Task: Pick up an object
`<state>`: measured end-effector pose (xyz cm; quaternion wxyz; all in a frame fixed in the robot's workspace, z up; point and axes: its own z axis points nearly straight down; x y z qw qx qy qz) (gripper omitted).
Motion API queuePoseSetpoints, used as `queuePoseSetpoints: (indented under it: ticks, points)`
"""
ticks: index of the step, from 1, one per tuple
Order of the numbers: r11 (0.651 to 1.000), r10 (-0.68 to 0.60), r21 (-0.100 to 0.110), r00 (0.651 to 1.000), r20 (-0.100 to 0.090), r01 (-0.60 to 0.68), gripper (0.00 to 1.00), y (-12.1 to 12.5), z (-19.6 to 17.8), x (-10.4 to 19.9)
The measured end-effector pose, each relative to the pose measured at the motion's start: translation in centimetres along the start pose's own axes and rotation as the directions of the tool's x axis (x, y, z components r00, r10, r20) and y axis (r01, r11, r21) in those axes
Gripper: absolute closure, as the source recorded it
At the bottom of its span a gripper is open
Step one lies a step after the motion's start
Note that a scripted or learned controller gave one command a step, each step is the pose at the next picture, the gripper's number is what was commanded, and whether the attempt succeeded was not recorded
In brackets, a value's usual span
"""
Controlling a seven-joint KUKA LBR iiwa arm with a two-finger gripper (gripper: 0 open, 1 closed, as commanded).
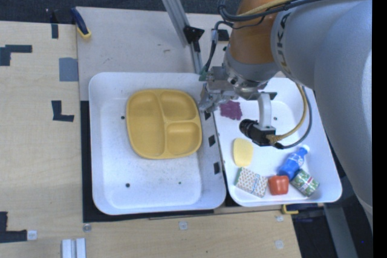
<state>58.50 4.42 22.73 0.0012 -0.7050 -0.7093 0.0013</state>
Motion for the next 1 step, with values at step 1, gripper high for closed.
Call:
queuePoseSetpoints:
  ticks: [1]
  points:
    - [1.0, 0.001, -0.002, 1.0, 0.0, -0.001, 1.0, -0.06, 0.0, 4.38]
